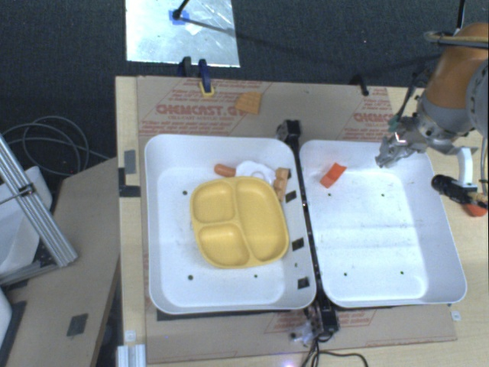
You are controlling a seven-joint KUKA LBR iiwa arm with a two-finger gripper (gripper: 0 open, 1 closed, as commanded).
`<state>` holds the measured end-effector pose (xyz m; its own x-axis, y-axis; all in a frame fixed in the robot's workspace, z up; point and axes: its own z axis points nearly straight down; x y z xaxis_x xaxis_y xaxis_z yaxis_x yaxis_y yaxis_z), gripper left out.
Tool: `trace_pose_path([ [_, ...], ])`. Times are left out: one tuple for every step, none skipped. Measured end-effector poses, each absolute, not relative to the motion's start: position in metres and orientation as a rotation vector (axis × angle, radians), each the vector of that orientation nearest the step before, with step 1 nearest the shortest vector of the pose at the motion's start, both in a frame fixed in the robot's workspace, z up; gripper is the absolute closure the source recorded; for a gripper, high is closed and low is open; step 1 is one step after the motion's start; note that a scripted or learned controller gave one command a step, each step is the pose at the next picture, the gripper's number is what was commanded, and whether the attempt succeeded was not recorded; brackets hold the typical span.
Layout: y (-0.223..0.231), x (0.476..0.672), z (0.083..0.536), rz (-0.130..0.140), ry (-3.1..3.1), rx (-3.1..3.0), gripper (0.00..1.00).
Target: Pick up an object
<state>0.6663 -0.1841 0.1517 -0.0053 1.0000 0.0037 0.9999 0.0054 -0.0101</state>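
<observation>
We see the pincer (387, 155) hanging over the far right corner of the right bin (397, 281), near its back rim; whether it is spread or pressed together we cannot tell. An orange block (332, 175) lies in that bin's far left corner, apart from the pincer. The left bin (172, 281) carries a yellow divided plate (238, 222) at its middle. Behind the plate, near the far rim, lie a small sausage (225, 170), a white piece (254, 170) and a tan piece (282, 178).
</observation>
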Motion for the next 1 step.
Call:
trace_pose_path([
  [-0.1859,0.6691,0.1624,-0.002,-2.228,-2.218,0.0],
])
